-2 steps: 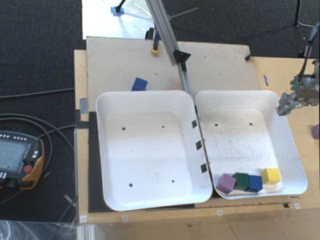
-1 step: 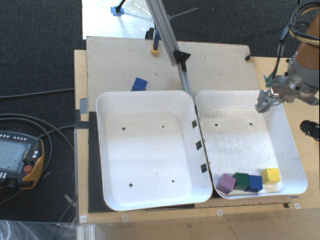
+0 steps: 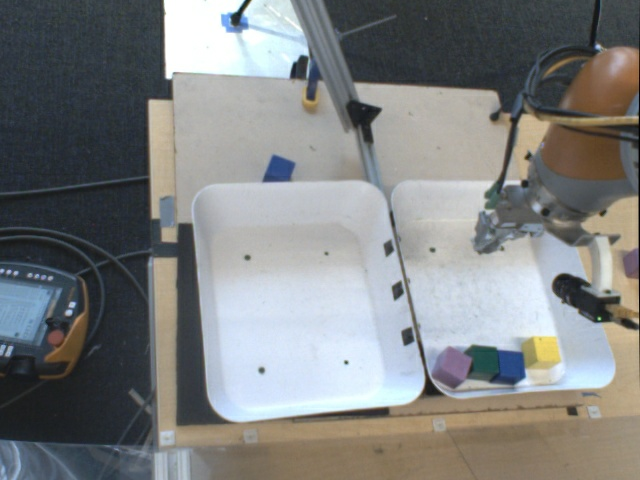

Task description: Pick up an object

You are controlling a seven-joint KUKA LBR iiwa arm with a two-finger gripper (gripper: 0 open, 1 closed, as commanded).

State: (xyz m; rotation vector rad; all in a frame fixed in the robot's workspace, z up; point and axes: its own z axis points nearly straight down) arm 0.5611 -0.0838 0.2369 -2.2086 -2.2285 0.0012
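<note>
Several small blocks lie in a row along the near edge of the right bin (image 3: pixel 500 278): a purple block (image 3: pixel 452 365), a green block (image 3: pixel 484 360), a blue block (image 3: pixel 510 368) and a yellow block (image 3: pixel 541 352). My gripper (image 3: pixel 489 236) hangs over the far part of the right bin, well above and behind the blocks, with nothing seen between its fingers. The orange band of the arm (image 3: pixel 596 98) rises at the right.
The left bin (image 3: pixel 290 298) adjoins the right bin, with black clips along the shared wall. A loose blue block (image 3: pixel 279 169) lies on the bench behind the left bin. A grey metal pole (image 3: pixel 330 58) slants across the back. A pendant (image 3: pixel 35 313) rests at the far left.
</note>
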